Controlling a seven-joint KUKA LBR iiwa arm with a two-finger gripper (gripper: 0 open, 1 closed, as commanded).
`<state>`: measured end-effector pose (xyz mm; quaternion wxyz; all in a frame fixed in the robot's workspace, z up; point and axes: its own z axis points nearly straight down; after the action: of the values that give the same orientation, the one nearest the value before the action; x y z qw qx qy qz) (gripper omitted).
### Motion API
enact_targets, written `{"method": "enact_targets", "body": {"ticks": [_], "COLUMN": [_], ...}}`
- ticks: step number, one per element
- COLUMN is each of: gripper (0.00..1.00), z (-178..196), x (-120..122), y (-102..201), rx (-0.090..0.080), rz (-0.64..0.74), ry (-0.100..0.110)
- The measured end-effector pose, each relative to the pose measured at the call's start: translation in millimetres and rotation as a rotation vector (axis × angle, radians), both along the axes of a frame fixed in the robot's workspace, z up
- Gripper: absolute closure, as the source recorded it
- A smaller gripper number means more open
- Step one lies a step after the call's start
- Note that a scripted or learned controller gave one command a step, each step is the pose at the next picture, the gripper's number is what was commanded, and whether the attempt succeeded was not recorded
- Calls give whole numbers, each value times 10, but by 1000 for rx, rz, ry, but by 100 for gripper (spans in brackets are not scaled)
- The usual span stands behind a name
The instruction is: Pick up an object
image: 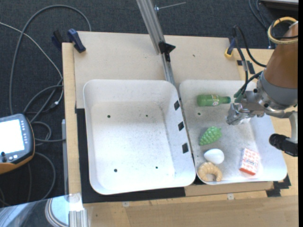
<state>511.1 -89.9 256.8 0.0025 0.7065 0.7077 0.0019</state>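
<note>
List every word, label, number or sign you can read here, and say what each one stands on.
No text can be read.
Green bottle: pale label band, too blurred to read.
Red and white carton: printed pattern, too small to read.
Handheld screen left of the bench: washed out white, nothing legible.

You see the arm [283, 74] as a thick rounded orange-brown band above a grey wrist, with black cables trailing off it and a small metal-grey gripper [235, 115] at its end.

Bottle [213, 100], grapes [210, 135], egg [214, 155], croissant [210, 171], carton [249, 161] in right bin [279, 171].
</note>
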Motion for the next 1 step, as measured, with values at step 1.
{"method": "enact_targets", "body": {"ticks": [1], "gripper": [100], "z": [-150], "x": [28], "y": [508], "rx": [4], "rz": [4], "ry": [9]}}
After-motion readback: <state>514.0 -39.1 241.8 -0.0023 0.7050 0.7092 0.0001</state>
